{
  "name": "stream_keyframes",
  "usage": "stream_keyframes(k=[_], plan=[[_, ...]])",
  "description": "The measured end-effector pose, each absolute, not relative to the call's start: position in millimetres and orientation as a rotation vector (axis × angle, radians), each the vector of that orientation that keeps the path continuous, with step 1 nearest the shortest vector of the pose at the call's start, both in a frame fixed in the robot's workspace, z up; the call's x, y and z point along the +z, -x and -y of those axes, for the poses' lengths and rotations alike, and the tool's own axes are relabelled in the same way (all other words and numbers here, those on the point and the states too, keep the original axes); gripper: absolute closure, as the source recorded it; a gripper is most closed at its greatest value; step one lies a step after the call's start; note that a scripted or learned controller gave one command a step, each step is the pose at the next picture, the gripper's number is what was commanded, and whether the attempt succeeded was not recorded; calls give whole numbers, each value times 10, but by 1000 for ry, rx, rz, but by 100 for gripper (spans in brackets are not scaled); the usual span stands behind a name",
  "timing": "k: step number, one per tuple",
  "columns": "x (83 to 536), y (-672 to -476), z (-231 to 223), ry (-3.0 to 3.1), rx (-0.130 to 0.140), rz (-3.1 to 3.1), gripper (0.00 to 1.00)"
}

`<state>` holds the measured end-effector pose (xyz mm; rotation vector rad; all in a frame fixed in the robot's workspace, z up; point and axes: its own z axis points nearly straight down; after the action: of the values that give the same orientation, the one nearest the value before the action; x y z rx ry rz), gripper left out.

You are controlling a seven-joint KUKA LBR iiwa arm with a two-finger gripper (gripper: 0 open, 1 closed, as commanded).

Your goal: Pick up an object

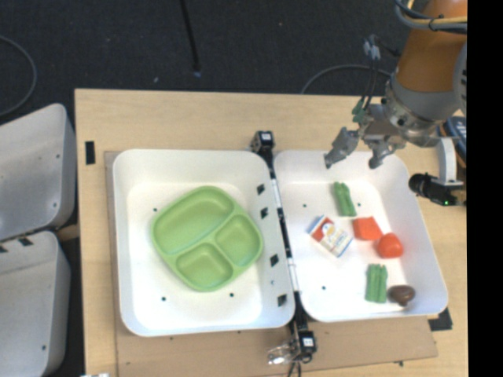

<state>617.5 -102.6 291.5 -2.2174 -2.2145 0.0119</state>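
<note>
Right bin [310,181]: 2 green pcs [343,199], approx. 6 items total.

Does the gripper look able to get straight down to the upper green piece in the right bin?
Probably yes. The gripper hangs open near the bin's top edge, just above the green piece, which lies apart from its neighbours with nothing over it.

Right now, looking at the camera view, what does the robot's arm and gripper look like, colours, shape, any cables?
The arm is a thick, rounded cylinder with a broad orange band above a grey wrist section. Pale looped cables sit at its top edge. Below the wrist hangs a grey metal gripper with two slim, dark-tipped fingers, and thin wiring runs alongside its mount.
</note>
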Motion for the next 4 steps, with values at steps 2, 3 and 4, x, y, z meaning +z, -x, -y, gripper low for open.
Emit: stream_keyframes(k=[2,3,4], plan=[[2354,-6169,1067,2222,7,2217,0],[1917,-6219,1075,2228,5,2214,0],[1451,-6302,1089,2232,5,2210,0]])
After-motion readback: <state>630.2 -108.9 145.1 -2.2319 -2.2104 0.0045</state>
